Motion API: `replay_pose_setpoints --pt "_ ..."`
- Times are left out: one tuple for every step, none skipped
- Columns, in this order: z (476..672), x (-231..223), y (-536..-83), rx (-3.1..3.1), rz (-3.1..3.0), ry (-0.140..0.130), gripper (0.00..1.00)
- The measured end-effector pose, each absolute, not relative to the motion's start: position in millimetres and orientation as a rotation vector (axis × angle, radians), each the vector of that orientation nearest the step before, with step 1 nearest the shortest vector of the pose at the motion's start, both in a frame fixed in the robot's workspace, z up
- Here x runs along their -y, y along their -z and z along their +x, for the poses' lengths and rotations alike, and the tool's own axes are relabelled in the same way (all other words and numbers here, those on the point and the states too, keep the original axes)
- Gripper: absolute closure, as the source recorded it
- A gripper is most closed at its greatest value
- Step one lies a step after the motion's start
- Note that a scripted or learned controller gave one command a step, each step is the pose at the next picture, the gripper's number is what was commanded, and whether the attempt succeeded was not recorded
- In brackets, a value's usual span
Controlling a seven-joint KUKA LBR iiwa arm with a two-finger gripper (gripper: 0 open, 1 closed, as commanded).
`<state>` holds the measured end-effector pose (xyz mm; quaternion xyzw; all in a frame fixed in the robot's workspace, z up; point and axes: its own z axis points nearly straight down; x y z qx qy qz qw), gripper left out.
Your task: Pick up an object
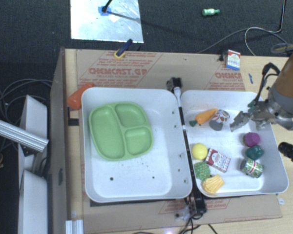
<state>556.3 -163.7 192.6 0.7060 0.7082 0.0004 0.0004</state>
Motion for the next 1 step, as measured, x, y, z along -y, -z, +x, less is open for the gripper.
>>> replay_pose_setpoints --pt "620.8 140.9 -156.6 -2.227 2.216 -0.002 0.00"
